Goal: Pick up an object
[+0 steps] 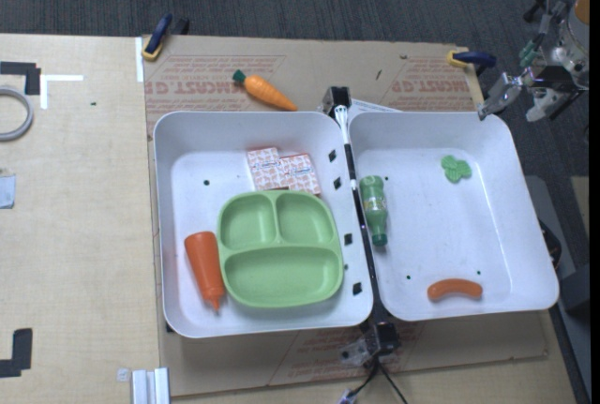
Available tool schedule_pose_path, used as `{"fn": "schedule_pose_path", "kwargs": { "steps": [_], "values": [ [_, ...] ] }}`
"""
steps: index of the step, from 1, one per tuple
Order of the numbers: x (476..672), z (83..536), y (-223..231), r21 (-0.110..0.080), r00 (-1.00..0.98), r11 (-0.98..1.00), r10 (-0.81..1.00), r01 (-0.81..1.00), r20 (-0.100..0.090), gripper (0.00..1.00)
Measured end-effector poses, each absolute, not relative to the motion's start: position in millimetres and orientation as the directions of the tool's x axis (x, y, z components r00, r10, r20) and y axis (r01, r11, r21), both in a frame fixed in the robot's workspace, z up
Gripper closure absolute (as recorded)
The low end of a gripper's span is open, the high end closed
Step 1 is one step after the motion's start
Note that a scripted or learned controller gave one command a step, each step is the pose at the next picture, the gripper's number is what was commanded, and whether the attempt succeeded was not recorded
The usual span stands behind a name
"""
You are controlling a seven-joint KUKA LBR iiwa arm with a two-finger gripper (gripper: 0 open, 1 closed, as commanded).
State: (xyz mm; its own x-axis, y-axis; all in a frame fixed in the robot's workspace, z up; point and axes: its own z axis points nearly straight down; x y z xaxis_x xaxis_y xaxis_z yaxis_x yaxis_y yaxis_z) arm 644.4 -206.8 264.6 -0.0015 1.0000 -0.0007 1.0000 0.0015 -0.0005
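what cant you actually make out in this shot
- Gripper: it sits small at the right edge of the camera view, and the arm behind it is cut off by that edge.
- Small printed packet in the left bin: its print is too small to read, and the green divided plate covers its lower edge.
- Green bottle: its label is too small to read.
- Small green object in the right bin: too small to identify.

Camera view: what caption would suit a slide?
Gripper open above right bin's far corner; green bottle and sausage wait inside.
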Motion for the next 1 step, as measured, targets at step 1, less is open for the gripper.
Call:
{"fn": "schedule_pose_path", "kwargs": {
  "steps": [1],
  "values": [
    [597.7,184.0,-132.6,-0.001,0.068,-0.068,0.998,0.998,-0.001,0.00]
  ]
}}
